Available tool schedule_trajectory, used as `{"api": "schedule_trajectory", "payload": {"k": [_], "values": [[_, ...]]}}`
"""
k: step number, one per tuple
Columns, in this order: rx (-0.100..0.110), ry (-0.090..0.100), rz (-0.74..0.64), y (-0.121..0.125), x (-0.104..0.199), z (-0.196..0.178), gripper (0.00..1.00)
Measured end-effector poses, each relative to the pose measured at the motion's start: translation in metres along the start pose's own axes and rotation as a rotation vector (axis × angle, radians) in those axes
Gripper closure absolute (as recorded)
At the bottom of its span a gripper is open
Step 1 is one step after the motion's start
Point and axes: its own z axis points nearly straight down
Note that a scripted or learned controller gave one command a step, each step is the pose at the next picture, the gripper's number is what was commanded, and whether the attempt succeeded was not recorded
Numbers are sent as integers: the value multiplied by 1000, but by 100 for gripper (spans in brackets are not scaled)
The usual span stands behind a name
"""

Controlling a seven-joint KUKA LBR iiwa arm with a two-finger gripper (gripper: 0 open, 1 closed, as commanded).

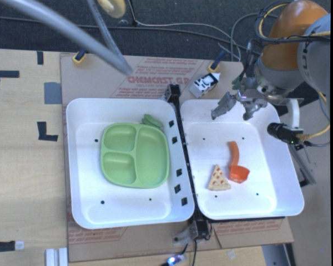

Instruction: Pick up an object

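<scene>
Orange carrot [233, 151]: lies in right bin [283, 195], untouched.
Gripper [236, 108]: spread wide, empty, at 12 o'clock of carrot.
Left: descent, grasp, lift.

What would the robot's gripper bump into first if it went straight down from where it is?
Probably the bare white floor of the right bin near its far edge. The gripper hangs open there, and the orange toy lies nearer the camera, though depth is unclear.

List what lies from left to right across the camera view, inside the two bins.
Green divided plate in the left bin → pizza-slice toy → orange-red carrot-like toy in the right bin; the claw hangs above that bin's far edge.
</scene>
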Motion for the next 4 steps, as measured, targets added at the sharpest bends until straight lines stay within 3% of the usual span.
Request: {"api": "schedule_trajectory", "payload": {"k": [1,4], "values": [[-13,-1,-3,2,0,-9,0],[-14,-4,-3,3,4,149,0]]}}
